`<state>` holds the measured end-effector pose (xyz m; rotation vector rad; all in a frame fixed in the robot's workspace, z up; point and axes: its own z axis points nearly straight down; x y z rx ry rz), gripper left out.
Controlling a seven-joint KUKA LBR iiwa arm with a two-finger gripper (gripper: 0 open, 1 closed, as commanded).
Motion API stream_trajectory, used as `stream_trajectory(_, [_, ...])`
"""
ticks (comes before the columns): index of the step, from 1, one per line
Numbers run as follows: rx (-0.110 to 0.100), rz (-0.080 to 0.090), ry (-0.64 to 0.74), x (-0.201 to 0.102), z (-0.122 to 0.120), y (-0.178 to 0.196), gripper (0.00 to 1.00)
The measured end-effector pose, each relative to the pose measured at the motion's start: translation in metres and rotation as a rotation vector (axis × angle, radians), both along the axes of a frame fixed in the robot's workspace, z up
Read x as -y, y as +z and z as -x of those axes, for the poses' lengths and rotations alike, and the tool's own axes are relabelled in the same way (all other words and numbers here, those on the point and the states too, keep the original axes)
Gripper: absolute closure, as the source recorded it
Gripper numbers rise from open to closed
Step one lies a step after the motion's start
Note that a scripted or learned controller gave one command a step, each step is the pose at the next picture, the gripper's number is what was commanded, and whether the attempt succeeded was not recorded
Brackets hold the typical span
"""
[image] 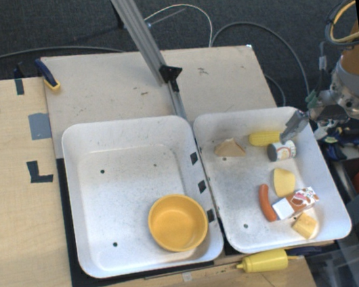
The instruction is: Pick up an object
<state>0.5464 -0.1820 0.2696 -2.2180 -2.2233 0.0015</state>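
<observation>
The right bin (pixel 326 172) holds several small things: a tan wedge (pixel 230 147), a yellow oblong piece (pixel 264 137), a small grey and white can (pixel 282 151), a yellow lump (pixel 284 181), a red sausage (pixel 266 202), a white and red carton (pixel 295 202) and an orange-yellow wedge (pixel 306 225). My gripper (pixel 292 127) reaches in from the right at a slant. Its grey tip hangs just right of the yellow oblong piece and just above the can. The arm's wrist (pixel 350 85) stays outside the bin's right wall.
A yellow bowl (pixel 177 222) sits in the left bin (pixel 92 185) near its front right corner. A yellow bottle (pixel 266 261) lies on the bench in front of the right bin. A grey pole (pixel 145 38) slants over the back. Cables run behind the bins.
</observation>
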Motion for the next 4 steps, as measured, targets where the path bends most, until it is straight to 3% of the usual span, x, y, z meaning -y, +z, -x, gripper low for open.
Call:
stream_trajectory(1, [0.000, 0.000, 0.000, 0.000, 0.000, 0.000, 0.00])
stream_trajectory(2, [-0.005, 0.000, -0.002, 0.004, -0.001, -0.045, 0.00])
stream_trajectory(4, [-0.002, 0.001, -0.001, 0.003, -0.001, -0.173, 0.00])
